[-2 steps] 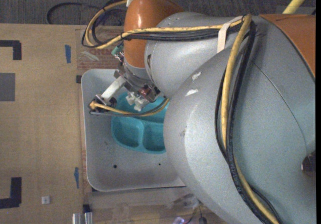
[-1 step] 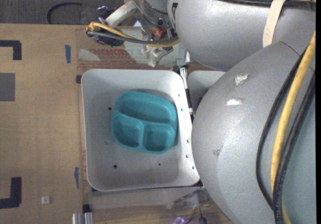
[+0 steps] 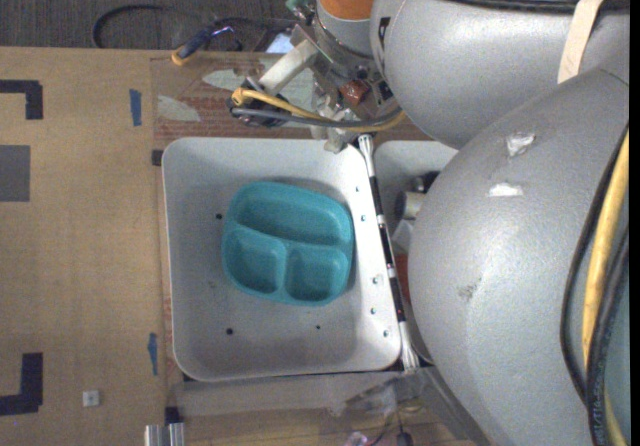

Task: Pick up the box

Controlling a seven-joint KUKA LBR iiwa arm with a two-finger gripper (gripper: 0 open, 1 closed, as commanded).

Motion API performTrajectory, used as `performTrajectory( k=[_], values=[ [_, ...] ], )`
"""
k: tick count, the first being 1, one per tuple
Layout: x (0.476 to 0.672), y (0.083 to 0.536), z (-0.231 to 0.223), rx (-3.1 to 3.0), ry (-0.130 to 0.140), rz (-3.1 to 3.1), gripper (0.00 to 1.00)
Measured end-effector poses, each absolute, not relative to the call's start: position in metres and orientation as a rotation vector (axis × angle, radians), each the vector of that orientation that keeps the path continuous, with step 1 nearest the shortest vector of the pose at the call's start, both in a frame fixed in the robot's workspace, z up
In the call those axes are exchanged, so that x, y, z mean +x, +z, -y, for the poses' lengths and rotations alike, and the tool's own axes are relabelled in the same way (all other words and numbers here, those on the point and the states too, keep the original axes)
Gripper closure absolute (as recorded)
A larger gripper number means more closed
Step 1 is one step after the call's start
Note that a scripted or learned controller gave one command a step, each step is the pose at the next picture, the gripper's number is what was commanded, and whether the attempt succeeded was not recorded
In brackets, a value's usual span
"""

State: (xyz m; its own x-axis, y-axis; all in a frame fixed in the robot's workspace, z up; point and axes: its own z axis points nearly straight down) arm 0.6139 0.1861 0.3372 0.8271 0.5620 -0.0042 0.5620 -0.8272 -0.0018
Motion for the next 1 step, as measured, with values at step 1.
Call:
performTrajectory(
  k=[1],
  values=[
    [0.6246,0.2377,-0.2265,-2.939,0.008,1.106,1.0]
  ],
)
